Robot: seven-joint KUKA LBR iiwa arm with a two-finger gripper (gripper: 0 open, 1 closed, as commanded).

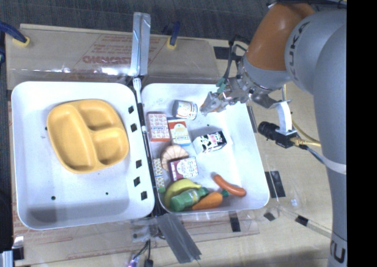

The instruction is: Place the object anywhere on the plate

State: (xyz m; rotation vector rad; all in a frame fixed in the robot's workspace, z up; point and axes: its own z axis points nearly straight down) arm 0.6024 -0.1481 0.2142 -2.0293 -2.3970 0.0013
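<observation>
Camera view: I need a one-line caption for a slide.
Pincer hovers over the right bin of toy groceries; yellow plate waits in the left bin.

One fixed camera, high above the bench, looking down at a slant.

It stands far enough off to take in both white bins whole: the left bin [23,160] and the right bin [254,160] side by side (the bench's far edge runs along the top), with the arm [318,42] entering from the right.
</observation>
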